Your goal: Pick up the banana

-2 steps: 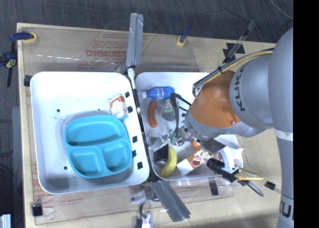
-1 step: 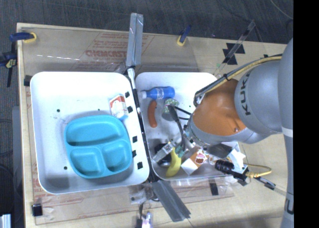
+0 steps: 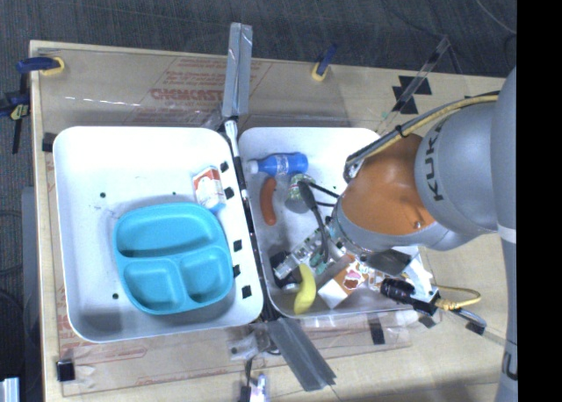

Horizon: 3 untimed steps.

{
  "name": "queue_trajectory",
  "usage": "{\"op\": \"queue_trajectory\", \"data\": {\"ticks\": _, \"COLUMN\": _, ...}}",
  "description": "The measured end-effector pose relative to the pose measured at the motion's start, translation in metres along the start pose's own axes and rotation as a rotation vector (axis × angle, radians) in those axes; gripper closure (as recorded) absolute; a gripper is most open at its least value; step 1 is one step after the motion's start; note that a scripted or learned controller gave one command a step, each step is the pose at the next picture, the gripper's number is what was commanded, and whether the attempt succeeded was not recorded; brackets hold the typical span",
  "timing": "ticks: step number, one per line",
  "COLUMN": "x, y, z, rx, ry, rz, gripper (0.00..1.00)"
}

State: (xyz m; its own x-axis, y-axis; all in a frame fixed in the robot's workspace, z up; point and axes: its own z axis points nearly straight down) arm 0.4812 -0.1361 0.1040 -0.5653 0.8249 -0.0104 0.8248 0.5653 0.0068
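The banana (image 3: pixel 305 292) is small and yellow. It lies near the front edge of the right bin (image 3: pixel 351 139), its upper end tucked under the gripper. My gripper (image 3: pixel 301 266) hangs from the orange wrist band and sits low in the bin, right over the banana's top end. Dark gripper parts and cables hide where it meets the fruit. I cannot see whether the banana is between its jaws.
A clear bottle with a blue cap (image 3: pixel 282 165) and an orange-red sausage-shaped item (image 3: pixel 268 204) lie at the back of the right bin. A white printed box (image 3: pixel 341 283) lies beside the banana. The left bin (image 3: pixel 88 172) holds a blue divided tray (image 3: pixel 173 255) and a small red-and-white carton (image 3: pixel 207 186).
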Motion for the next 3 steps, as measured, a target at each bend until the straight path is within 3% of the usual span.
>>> {"op": "queue_trajectory", "data": {"ticks": 1, "x": 0.001, "y": -0.001, "z": 0.001, "rx": 0.002, "ry": 0.001, "rz": 0.000, "gripper": 0.00}}
{"op": "queue_trajectory", "data": {"ticks": 2, "x": 0.000, "y": 0.000, "z": -0.008, "rx": 0.002, "ry": 0.002, "rz": -0.005, "gripper": 1.00}}
{"op": "queue_trajectory", "data": {"ticks": 3, "x": 0.029, "y": 0.060, "z": -0.100, "rx": 0.012, "ry": 0.010, "rz": 0.440, "gripper": 1.00}}
